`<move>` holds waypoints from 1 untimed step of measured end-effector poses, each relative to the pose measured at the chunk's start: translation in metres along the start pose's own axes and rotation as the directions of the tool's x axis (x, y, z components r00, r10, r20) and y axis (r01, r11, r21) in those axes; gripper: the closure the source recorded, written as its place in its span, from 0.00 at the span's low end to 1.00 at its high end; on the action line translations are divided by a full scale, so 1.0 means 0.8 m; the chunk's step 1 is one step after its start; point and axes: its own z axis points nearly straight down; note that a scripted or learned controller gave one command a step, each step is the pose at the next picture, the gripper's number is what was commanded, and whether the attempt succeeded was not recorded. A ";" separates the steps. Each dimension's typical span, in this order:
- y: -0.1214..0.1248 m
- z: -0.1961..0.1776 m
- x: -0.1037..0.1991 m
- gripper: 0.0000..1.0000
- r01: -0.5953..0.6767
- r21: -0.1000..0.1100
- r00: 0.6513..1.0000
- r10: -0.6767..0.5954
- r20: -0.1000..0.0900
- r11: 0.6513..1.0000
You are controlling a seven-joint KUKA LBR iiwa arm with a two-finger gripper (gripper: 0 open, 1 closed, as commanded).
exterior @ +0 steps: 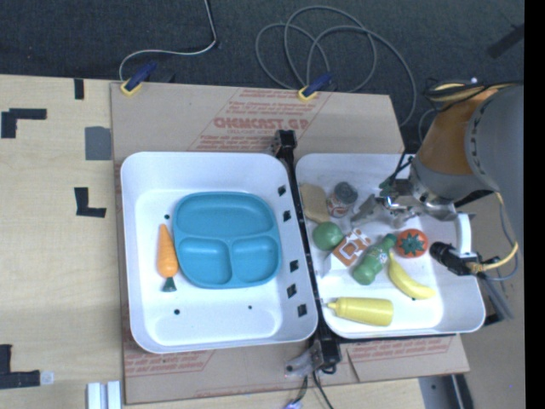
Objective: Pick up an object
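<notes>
The right bin (460, 313) holds several toy foods: a grey can (344, 196), a tan piece (313, 201), a green round fruit (326, 234), a small orange and white box (352, 249), a green vegetable (370, 265), a red tomato (411, 243), a banana (410, 281) and a yellow mustard bottle (362, 310). My gripper (375, 208) hangs low in this bin, just right of the grey can and above the orange box. I see nothing held in it.
The left bin (136, 177) holds a blue divided plate (226, 239) with a toy carrot (167, 254) beside it on the left. A black divider (294, 220) runs between the bins. Grey cables (328, 45) lie on the dark floor behind.
</notes>
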 end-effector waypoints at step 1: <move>-0.055 0.008 0.054 0.00 -0.009 -0.012 1.000 0.009 0.017 1.000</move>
